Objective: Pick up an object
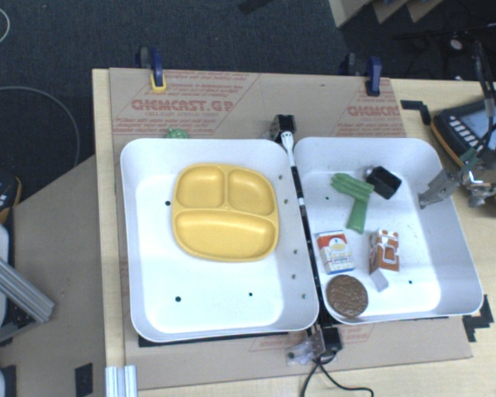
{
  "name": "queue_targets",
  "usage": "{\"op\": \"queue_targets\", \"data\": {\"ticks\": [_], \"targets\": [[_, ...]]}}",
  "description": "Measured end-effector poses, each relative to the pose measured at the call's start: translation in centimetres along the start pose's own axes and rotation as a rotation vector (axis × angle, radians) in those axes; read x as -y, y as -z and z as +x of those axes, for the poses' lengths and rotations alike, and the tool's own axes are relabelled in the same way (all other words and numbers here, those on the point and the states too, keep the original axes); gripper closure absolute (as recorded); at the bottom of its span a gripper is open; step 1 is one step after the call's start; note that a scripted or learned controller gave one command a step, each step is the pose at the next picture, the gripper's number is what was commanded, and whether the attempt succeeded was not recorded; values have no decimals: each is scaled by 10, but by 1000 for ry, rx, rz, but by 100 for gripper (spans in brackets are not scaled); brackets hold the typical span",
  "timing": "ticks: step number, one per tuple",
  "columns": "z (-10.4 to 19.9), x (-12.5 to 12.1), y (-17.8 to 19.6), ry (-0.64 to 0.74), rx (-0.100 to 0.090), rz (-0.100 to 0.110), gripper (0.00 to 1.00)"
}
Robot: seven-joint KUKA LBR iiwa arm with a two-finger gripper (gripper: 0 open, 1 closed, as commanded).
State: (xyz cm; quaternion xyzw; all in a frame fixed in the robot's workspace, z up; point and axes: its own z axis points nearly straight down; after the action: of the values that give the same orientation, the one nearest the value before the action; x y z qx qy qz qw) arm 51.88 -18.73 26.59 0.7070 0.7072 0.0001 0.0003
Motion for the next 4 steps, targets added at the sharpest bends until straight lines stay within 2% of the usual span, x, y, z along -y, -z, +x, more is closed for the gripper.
{"op": "queue_targets", "data": {"ticks": [1, 2, 3, 4], "targets": [[60, 40, 72, 5, 0, -4, 0], [57, 38, 79, 1, 2, -5, 100], [128, 40, 34, 7, -4, 7, 100], [184, 39, 57, 6, -1, -3, 100]]}}
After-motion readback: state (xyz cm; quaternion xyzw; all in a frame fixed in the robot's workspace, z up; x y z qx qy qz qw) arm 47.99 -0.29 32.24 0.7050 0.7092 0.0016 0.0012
